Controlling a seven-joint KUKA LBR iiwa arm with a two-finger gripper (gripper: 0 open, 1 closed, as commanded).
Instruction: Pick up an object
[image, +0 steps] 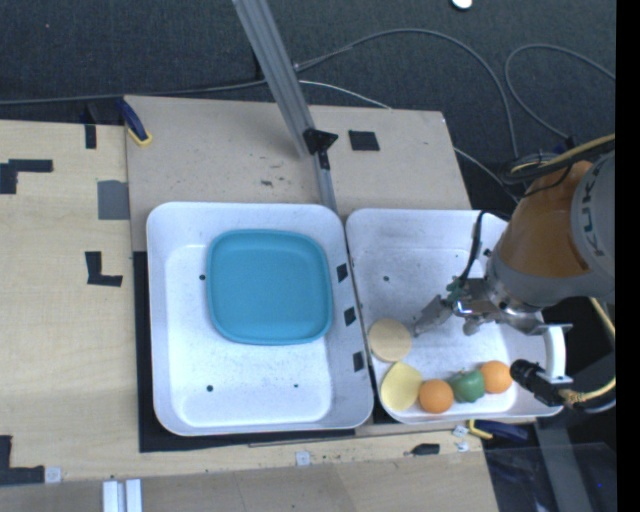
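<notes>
The pincer (440, 312) hangs low over the middle of the right bin (400, 235); we cannot tell how it is set, and we see nothing in it. So the pick seems not yet made. In the left bin (165, 300) lies 1 blue plate (268, 286). Along the right bin's near edge sit 2 pale discs (390, 339), 2 orange balls (435, 396) and 1 green piece (467, 385), all still to be picked.

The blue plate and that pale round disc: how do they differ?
The blue plate is a large rounded square, alone in the left bin. The pale disc is small, round and cream, in the right bin close to other small things. Both lie flat.
</notes>
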